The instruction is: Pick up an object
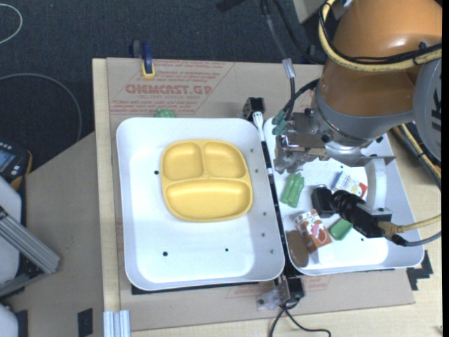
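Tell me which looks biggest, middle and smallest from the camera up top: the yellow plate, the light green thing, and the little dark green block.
1. yellow plate, in the left bin, by far the biggest.
2. light green thing, in the right bin.
3. dark green block, also in the right bin, a bit smaller than the light green thing.

Tray (207, 180) in left bin (140, 209)
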You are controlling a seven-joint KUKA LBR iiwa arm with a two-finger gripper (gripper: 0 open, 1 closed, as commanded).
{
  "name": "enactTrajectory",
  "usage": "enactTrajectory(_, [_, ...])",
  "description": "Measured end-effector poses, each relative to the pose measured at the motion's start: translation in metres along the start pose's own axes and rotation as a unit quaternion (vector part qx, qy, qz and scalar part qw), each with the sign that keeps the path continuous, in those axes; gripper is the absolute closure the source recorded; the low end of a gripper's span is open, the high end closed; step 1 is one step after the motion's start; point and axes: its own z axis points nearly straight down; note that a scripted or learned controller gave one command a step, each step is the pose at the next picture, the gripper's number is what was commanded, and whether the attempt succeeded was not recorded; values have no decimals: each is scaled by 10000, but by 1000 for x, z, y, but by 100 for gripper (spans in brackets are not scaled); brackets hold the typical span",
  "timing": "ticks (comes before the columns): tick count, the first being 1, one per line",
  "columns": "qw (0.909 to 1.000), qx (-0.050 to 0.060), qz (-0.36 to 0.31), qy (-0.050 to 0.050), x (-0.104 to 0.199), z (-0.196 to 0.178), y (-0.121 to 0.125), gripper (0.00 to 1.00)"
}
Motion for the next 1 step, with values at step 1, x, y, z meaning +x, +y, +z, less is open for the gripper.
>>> enactTrajectory(1, [10000, 52, -46, -7, 5, -4, 0, 100])
